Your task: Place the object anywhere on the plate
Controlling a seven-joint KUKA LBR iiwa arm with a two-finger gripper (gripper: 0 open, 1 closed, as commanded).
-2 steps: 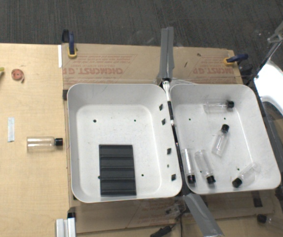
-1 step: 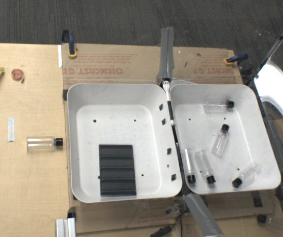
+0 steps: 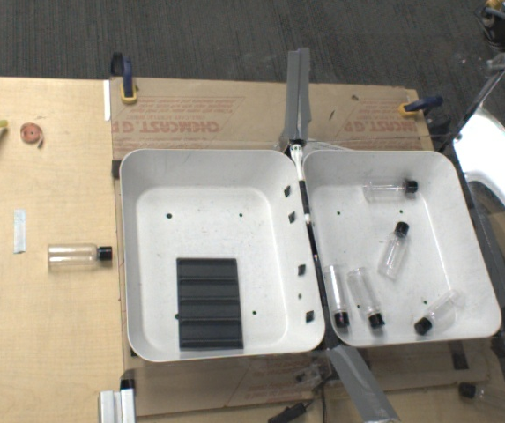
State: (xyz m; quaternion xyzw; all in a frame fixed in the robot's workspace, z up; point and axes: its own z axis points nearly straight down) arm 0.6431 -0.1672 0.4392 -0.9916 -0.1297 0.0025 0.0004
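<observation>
You see two shallow white bins side by side: the left bin (image 3: 137, 236) holds a dark ribbed rectangular plate (image 3: 208, 304) at lower centre; the right bin (image 3: 464, 227) holds five clear black-capped plastic vials (image 3: 365, 293). A sixth clear vial (image 3: 79, 255) lies on the bench, frame left.

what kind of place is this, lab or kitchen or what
Most likely a robotics lab or test workshop, not a kitchen. Two white bins sit side by side on a bench, cardboard is clamped down behind them, and the right bin holds several clear vials with black caps. The floor is grey carpet.
</observation>
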